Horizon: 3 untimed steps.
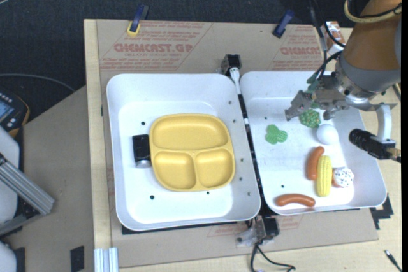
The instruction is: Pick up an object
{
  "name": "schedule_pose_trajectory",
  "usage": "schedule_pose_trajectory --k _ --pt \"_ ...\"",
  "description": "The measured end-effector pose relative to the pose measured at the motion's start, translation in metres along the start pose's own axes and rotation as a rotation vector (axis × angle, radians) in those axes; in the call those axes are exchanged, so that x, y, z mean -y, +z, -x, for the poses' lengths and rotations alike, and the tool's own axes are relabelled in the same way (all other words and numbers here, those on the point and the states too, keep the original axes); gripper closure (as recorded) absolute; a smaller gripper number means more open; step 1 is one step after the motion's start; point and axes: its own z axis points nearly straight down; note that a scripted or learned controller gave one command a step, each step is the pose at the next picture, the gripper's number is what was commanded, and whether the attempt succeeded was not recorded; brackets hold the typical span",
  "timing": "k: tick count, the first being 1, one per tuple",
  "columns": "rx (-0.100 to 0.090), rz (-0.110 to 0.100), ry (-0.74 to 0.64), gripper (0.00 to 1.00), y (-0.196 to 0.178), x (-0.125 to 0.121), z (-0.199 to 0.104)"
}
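Observation:
My gripper hangs over the upper part of the right bin, its grey fingers spread open. A small bumpy green piece lies right under it, between the two fingertips, and I cannot tell whether they touch it. Just below sits a white egg. A flat green leaf shape lies to the left. Nearer the front are an orange-red sausage, a yellow corn cob, a white speckled piece and a second sausage.
The left bin holds a yellow divided plate with a black block at its left side. A black divider bar runs between the bins. Clamps stand at the bench's back edge.

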Motion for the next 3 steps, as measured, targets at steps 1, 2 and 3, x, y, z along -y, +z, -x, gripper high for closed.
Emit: schedule_pose_trajectory --k 1,2,3 --pt "0.002 0.015 -0.003 0.0 -0.008 -0.003 0.0" --pt "0.0 0.009 -0.003 0.0 0.052 -0.001 -0.009" --pt "0.001 0.009 -0.002 0.0 0.106 -0.003 0.001"
